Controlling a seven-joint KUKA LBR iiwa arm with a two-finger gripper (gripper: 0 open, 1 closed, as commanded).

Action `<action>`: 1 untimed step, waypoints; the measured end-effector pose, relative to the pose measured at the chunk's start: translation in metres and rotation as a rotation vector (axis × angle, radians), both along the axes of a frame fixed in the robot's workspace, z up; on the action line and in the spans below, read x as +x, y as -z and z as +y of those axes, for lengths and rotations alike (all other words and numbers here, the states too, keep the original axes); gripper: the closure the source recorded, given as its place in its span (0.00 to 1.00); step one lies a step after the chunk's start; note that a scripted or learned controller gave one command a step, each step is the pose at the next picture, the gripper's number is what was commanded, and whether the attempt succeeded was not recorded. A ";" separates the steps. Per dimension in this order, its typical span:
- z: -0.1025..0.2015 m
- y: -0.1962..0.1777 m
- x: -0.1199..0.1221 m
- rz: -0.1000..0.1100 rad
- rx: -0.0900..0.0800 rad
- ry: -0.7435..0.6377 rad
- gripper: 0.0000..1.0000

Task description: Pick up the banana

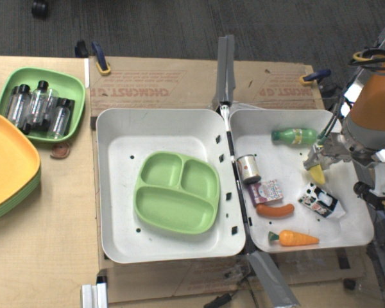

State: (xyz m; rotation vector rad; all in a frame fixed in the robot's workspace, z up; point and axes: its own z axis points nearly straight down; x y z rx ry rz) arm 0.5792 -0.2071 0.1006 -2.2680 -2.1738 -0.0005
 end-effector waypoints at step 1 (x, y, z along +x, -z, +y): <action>0.060 -0.086 0.023 0.001 -0.001 -0.023 1.00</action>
